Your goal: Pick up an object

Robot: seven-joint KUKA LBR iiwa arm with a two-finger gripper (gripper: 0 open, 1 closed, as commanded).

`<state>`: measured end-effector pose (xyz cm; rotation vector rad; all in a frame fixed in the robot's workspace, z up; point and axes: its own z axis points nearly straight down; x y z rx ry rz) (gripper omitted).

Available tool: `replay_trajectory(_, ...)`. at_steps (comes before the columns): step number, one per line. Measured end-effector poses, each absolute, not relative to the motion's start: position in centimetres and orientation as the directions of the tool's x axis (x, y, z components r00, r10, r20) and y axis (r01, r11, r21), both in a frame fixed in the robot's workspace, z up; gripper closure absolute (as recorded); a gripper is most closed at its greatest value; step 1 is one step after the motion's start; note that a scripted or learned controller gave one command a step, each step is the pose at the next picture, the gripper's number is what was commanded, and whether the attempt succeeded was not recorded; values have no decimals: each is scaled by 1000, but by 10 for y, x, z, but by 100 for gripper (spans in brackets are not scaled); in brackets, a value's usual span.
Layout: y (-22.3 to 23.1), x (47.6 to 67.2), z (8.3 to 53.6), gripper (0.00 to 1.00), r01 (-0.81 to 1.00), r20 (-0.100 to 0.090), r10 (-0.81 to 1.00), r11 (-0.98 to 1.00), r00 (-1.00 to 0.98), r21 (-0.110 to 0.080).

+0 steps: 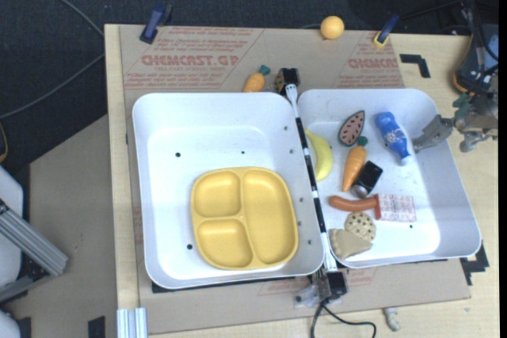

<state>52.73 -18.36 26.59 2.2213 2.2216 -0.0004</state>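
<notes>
Camera view: the gripper [434, 134] sits at the right rim of the right bin [444, 237], and whether it is released or clenched cannot be told; nothing is seen in its grasp. The candidate objects lie left of it in that bin: a blue bottle [392, 134] nearest, then a carrot [354, 165], a banana [322, 157] and a sausage [354, 203] nearer the camera. Risk: these items are crowded, so a descent could strike the rim or nudge a neighbour, and the rounded bottle could roll clear.
</notes>
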Motion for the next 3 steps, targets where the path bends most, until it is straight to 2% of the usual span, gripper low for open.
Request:
replay_trajectory(1,-152,581,168,0,1000,1,1000,1,-1,-3)
replay_trajectory(2,-107,597,84,0,1000,1,1000,1,-1,-1)
replay_trajectory(3,-107,598,95,100,1000,-1,1000,0,0,2)
